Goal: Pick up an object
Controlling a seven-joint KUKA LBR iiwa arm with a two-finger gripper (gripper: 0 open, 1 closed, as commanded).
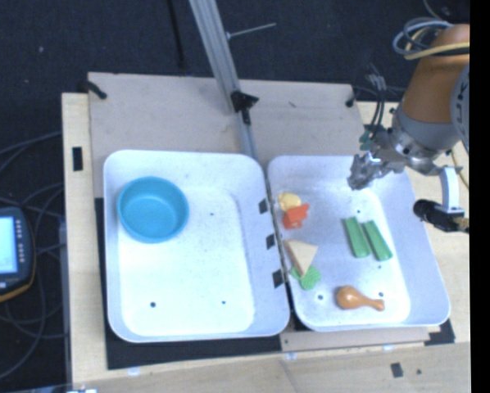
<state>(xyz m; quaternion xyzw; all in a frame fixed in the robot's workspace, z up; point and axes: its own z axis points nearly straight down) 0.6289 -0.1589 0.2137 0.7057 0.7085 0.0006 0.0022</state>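
1. The right bin (421, 244) was shallow, white and speckled, with rounded corners. It held two flat green bars (366, 238) lying side by side, a tan wedge (302, 256), an orange pear-shaped piece (358, 299), a small yellow piece (290, 199) touching a red one (296, 214), and a small green piece (310, 279).
2. The left bin (188, 285) held a round blue bowl (152, 209), upright, near its far left corner.
3. My gripper (361, 174) hung over the right bin's far edge, beyond the green bars and apart from them. My grey arm (429, 97) entered from the right.
4. Whether my jaws stood wide or narrow, I cannot tell. Nothing showed between them.
5. A grey metal rail (216, 43) slanted across the bench behind the bins.
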